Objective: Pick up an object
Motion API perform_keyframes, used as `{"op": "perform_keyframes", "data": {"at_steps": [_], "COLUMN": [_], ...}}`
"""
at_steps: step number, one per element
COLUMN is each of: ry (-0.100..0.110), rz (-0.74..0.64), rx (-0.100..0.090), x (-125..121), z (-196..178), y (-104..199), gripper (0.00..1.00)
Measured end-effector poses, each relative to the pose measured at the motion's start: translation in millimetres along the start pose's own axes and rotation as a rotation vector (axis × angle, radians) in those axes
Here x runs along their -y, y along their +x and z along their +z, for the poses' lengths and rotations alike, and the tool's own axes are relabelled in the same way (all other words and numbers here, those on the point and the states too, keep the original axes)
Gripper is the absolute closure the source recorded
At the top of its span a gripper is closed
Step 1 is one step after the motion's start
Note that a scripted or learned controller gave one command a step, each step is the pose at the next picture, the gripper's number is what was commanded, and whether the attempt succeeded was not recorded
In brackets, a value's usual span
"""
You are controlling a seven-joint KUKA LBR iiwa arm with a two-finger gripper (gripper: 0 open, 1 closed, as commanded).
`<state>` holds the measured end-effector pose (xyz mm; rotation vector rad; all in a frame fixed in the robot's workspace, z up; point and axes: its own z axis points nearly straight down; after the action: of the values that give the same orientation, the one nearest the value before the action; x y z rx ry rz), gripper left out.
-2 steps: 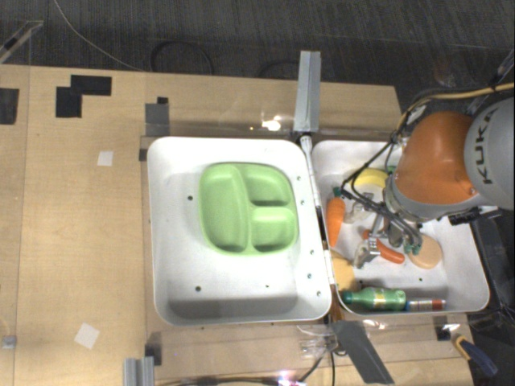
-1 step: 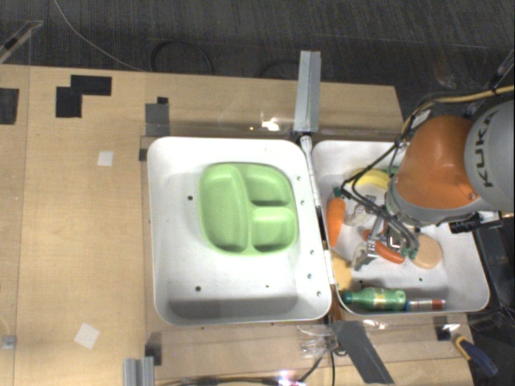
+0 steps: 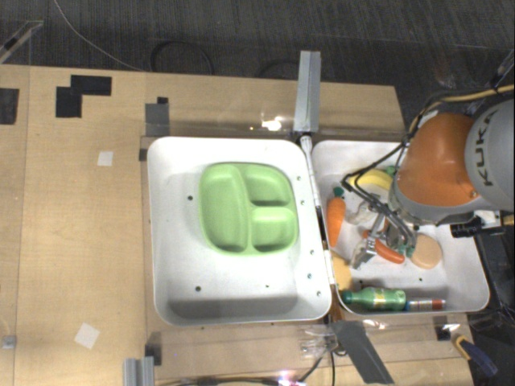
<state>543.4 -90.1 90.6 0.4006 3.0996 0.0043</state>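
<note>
My gripper (image 3: 368,248) hangs low inside the right bin (image 3: 475,284), under the orange band of the arm (image 3: 434,163). It is among several small items. An orange carrot (image 3: 335,219) lies just to its left. A red piece (image 3: 391,255) sits against its right side, and a tan round piece (image 3: 426,253) lies further right. A yellow banana (image 3: 373,181) shows behind it, partly covered by the arm and cables. A green bottle (image 3: 373,299) lies along the bin's front wall. Nothing visibly hangs from the gripper.
A light green divided plate (image 3: 245,207) lies in the left bin (image 3: 173,288). A marker (image 3: 426,303) lies to the right of the bottle and a yellowish piece (image 3: 343,276) sits near the divider wall. Black cables loop from the arm over the right bin's back.
</note>
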Motion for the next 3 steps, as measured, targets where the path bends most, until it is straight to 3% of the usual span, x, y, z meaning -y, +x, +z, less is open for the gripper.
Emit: {"op": "perform_keyframes", "data": {"at_steps": [1,2,3], "ry": [0.003,0.003,0.002], "rz": [0.098,0.271,0.388], "rx": [-0.001,0.002,0.003], "x": [-9,47,6], "z": [0,0,0], "y": [-9,-3,0], "gripper": [0.00,0.00,0.00]}}
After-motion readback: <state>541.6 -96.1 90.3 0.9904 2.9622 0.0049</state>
